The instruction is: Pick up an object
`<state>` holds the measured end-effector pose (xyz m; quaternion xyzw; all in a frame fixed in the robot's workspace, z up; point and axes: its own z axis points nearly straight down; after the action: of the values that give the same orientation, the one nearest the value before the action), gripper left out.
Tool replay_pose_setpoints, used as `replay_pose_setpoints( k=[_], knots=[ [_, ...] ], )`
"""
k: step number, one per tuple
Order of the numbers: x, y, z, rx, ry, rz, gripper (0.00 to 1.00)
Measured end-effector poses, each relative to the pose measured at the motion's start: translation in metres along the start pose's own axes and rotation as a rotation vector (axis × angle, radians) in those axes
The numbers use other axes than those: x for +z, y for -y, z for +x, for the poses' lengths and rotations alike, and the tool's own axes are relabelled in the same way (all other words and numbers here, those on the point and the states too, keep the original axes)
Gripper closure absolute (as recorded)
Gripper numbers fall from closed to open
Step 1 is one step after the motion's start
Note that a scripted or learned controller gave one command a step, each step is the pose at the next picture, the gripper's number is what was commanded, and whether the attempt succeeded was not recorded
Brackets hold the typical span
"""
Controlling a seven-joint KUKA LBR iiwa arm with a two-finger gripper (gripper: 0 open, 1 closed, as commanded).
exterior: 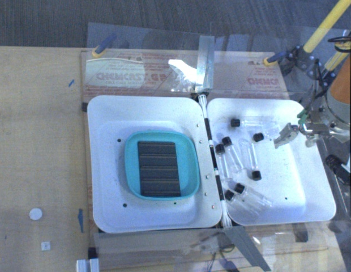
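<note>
1. Camera view — I see the gripper (pixel 286 135) coming in from the right edge, over the upper right part of the right bin (pixel 320 200). The arm's orange band (pixel 341 84) sits up and to the right of it.
2. Gripper state: can't tell. The tip is small and grey against the white bin, so I can't make out the finger gap, and I see nothing clearly between the fingers.
3. Task objs are clear vials with black caps, all in the right bin. Nearest to the tool is the vial w/ cap (pixel 258 136) just left of the tip; its clear body is hard to trace.
4. Further left and slightly up from the tool: a capped vial (pixel 235 122) near the bin's top edge.
5. Left and below the tool: two capped vials (pixel 226 142) (pixel 219 149) close to the divider, plus an upright-lying vial (pixel 254 166) w/ its cap at the lower end.
6. Well below-left of the tool: two more vials (pixel 239 188) near the bin's lower left corner.
7. Far left of the tool — left bin (pixel 105 152) holds a teal tray (pixel 189 163) w/ a dark ribbed block (pixel 158 169) in it.
</note>
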<state>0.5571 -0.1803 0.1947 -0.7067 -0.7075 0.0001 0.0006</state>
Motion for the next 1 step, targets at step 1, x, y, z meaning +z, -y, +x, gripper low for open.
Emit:
replay_pose_setpoints(
  k=[1],
  knots=[
    [0.0927, -0.0017, 0.0115, -0.015, 0.000, -0.001, 0.00]
  ],
)
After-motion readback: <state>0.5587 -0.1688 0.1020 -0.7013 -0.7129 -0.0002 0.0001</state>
